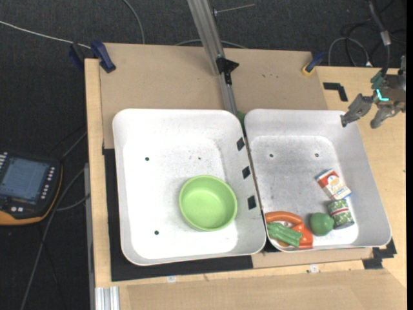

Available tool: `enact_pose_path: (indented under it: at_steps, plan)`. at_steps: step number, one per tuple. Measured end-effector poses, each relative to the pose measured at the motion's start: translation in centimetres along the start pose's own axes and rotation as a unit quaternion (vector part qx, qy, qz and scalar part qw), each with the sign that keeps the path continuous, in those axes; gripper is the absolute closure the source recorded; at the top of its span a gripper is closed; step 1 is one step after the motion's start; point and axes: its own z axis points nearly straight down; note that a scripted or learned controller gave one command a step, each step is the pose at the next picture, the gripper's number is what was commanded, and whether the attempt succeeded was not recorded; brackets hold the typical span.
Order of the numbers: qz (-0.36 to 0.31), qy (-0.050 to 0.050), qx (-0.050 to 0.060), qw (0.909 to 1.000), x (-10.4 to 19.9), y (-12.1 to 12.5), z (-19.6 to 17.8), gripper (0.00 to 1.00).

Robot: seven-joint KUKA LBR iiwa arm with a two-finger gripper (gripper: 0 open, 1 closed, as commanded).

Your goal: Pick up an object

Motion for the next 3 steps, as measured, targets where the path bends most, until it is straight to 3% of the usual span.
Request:
enact_pose_path:
  at_steps: [1, 3]
  plan:
    - [0.0, 0.0, 0.0, 1.0, 0.0, 0.0, 0.0, 0.0]
    - [0.0, 0.001, 0.002, 1.0, 0.0, 0.0, 8.6, 0.0]
